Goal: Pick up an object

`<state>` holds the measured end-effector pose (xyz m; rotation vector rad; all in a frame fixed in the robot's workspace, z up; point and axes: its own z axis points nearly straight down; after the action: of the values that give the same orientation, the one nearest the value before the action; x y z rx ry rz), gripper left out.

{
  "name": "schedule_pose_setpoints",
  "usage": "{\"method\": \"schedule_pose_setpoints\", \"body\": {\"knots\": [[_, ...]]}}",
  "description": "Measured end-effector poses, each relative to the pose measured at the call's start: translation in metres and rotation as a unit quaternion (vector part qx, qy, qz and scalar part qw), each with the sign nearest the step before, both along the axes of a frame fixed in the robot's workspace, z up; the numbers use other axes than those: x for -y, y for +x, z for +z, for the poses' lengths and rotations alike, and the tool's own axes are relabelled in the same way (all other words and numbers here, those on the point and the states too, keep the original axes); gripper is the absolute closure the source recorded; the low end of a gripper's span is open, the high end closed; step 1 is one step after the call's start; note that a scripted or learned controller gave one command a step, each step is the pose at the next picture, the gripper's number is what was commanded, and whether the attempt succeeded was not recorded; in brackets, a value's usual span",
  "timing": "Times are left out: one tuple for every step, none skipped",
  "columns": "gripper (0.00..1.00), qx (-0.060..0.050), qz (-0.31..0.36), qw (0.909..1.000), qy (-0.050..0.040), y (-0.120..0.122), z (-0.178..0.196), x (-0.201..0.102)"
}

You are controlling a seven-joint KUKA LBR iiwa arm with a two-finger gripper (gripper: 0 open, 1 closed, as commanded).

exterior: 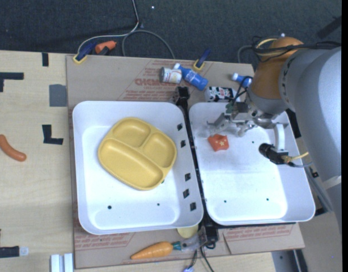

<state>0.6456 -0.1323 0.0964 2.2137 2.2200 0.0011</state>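
A small red-orange block [218, 143] lies in the upper left part of the right white bin [259, 208]. My gripper [229, 126] hovers just behind and slightly right of the block, near the bin's back wall, open with nothing between its fingers. A yellow divided plate [138, 152] rests in the left white bin [89, 208].
Behind the bins a blue and white bottle [185, 75] lies on the cardboard. A toy carrot [153, 250] lies in front of the bins, and a toy sausage [11, 148] lies on the bench at far left. Clamps [94, 49] hold the cardboard's back edge.
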Motion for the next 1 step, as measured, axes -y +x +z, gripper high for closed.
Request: {"method": "schedule_pose_setpoints", "body": {"knots": [[0.00, 0.000, -0.001, 1.0000, -0.0003, -0.0392, -0.0100, -0.0344]]}}
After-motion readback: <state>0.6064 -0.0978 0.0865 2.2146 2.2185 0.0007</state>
